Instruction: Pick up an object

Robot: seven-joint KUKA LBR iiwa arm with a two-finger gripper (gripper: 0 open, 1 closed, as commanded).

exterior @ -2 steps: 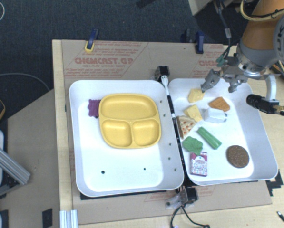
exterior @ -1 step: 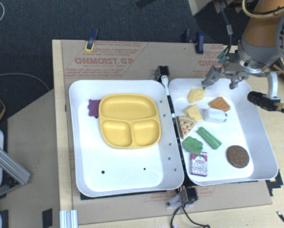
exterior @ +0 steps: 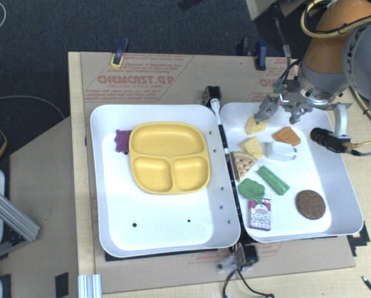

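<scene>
- Nearest the lens, a red packet [exterior: 260,214] lies flat at the front of the right bin [exterior: 343,185], close to the bin's front rim.
- At the back left of that bin sits a pale yellow wedge [exterior: 255,125], the piece closest to the gripper [exterior: 279,112].
- One finger [exterior: 264,110] slants down to the wedge's upper edge. Whether it touches cannot be told.
- The gripper's two fingers are spread apart with nothing between them, and the wedge lies outside the gap, to its left.
- Just right of the wedge, below the other finger, lies an orange piece [exterior: 286,135].
- A white block [exterior: 283,152] lies just in front of the orange piece.
- A second yellow chunk [exterior: 253,146] lies in front of the wedge, beside the white block.
- A pizza slice [exterior: 243,164] lies against the bin's left wall.
- Further forward lie a green stick [exterior: 273,180] and a leafy green piece [exterior: 251,189], close together, with the leafy one just behind the packet.
- A brown disc [exterior: 311,204] lies apart at the front right.
- The arm [exterior: 334,39], orange above grey, hangs over the bin's back right corner.
- The left bin [exterior: 166,228] holds a yellow divided tray [exterior: 169,156], with a purple piece [exterior: 122,141] touching the tray's left edge.
</scene>
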